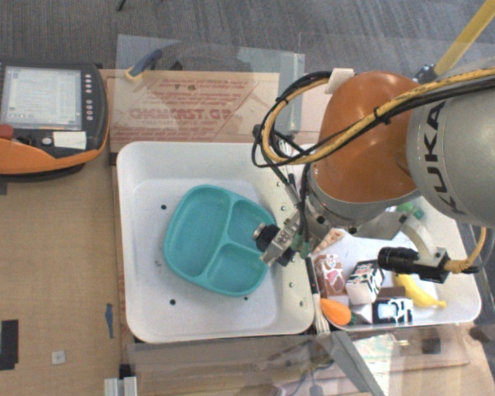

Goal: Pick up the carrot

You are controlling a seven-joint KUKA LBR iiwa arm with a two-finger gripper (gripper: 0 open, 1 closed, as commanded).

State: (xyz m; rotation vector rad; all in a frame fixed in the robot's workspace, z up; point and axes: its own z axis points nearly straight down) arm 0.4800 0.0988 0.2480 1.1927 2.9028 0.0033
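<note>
I'm looking down on the arm [445,130], and the grey casing reads "KUKA" in black, cut off at the frame edge. The gripper [282,244] hangs over the wall between the two bins, right beside the teal divided plate [210,242] in the left bin [140,221]; I can't tell its state from here. The carrot [336,311] lies in the right bin, at its near edge, well apart from the plate. Beyond the plate, a board [190,110] carries faded red lettering I can't read.
</note>
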